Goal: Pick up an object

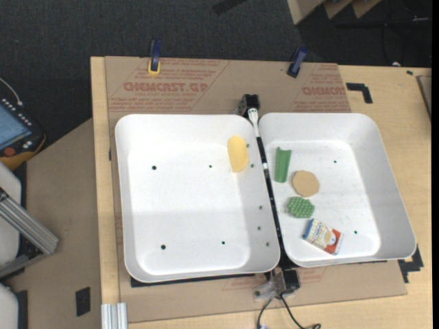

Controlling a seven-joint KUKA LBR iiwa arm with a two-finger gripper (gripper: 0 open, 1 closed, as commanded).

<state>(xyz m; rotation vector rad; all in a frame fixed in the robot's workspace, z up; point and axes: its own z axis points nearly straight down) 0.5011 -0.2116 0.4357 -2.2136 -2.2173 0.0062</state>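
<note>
Nearest to the camera lies a small colourful packet (321,236), in the front part of the right bin (384,184). Just behind it sits a green dotted piece (300,207), then a round tan disc (305,183), and a green upright-looking bar (282,164) close to the inner wall. These four objects are near each other but I judge they are mostly apart, only the disc and the dotted piece seem almost touching. One yellow piece (237,153) lies in the left bin (137,184), near its right wall. About the claw I cannot tell if it is open or closed. So I judge the picking step is not yet begun. For the next move, one object must be chosen; the yellow piece stands alone, so it may be easier, though the wall beside it leaves little room.
</note>
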